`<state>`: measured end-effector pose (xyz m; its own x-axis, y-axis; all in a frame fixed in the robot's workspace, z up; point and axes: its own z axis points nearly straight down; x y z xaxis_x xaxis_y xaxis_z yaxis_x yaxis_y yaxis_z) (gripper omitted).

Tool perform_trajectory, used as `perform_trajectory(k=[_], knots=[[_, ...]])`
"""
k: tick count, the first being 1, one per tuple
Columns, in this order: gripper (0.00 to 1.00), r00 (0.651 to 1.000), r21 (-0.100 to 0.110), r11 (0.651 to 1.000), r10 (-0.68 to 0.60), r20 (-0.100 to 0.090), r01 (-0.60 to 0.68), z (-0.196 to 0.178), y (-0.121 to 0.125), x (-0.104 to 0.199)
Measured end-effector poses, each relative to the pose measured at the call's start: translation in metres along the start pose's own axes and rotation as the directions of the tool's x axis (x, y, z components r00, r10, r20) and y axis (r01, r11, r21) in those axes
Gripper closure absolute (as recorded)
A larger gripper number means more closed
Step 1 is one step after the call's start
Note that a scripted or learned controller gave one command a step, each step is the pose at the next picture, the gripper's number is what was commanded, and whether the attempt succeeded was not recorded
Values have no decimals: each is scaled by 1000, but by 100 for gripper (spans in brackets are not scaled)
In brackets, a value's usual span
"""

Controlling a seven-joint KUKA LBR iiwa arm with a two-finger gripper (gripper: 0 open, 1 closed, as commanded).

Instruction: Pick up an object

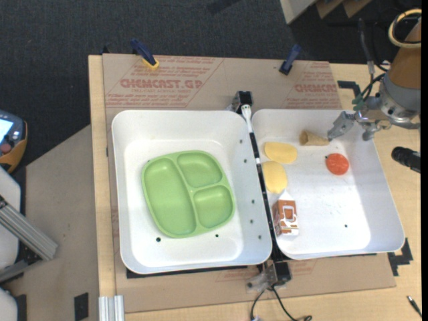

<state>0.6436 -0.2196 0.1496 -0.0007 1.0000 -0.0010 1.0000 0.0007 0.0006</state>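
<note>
In the right bin [334, 209] lie a red ball [337, 164], a small tan piece [312, 138], two yellow lumps [281, 152] [274, 176] and an orange-and-white carton [286, 218]. My gripper [354, 128] hangs over the bin's far right corner, above and to the right of the red ball. Its two fingers stand apart, open, with nothing between them. One fingertip is close to the tan piece; I cannot tell if they touch.
The left bin [134, 172] holds a green divided plate [188, 192]. Blue clamps [144, 53] [290, 59] sit on the cardboard at the back. The bins' shared wall [256, 172] runs down the middle.
</note>
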Motion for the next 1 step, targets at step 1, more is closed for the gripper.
perform_trajectory(k=[1], knots=[[0, 1000, 9, 1000, 1, -4, -1, 54, -44, 11]])
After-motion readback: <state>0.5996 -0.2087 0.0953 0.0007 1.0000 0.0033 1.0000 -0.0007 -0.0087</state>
